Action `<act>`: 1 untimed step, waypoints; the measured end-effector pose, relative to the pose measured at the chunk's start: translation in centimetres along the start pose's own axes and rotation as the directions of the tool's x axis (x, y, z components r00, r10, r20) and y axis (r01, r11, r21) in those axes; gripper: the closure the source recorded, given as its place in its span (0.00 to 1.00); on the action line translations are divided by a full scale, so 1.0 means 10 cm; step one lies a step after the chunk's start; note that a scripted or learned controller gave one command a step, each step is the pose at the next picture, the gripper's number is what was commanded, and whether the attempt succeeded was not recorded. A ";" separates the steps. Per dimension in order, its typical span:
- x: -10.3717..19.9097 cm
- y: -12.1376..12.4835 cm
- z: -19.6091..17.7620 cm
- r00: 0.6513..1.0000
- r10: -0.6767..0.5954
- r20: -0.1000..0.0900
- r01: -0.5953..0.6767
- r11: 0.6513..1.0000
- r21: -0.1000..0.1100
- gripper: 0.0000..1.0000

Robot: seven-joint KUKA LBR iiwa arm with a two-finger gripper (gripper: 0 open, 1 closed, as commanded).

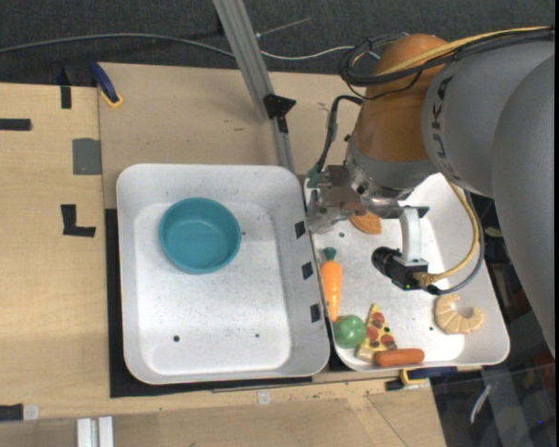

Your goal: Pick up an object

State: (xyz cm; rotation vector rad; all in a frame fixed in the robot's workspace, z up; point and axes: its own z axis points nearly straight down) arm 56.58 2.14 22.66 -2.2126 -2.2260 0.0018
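Bench with two shallow white bins side by side; the left bin holds a teal bowl, round and upright, in its upper left part, well apart from everything else; the right bin holds the small toys and has the arm over its upper half.

The arm reaches in from the right, grey with its orange band rounded above the wrist, and the gripper hangs low at the upper left corner of the right bin, close to the wall that the two bins share; whether its fingers are apart or together cannot be told from this slant, and nothing can be seen between them.

Just beside the gripper, toward the right, an orange-brown flat piece peeks out from under the wrist, mostly hidden. Below the gripper lies a toy carrot, orange with a small green top, long axis running up and down the bin, near the left wall; at its lower end sits a green round fruit, touching or nearly touching a pizza slice, yellow with red spots; a red-orange sausage lies flat along the bin's lower edge just beneath the slice. A tan croissant rests near the lower right corner, apart from the others. A black fitting with a yellow cable hangs off the arm over the bin's middle.
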 end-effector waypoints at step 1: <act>0.57 -0.08 0.10 1.000 -0.001 0.000 0.001 1.000 0.001 1.00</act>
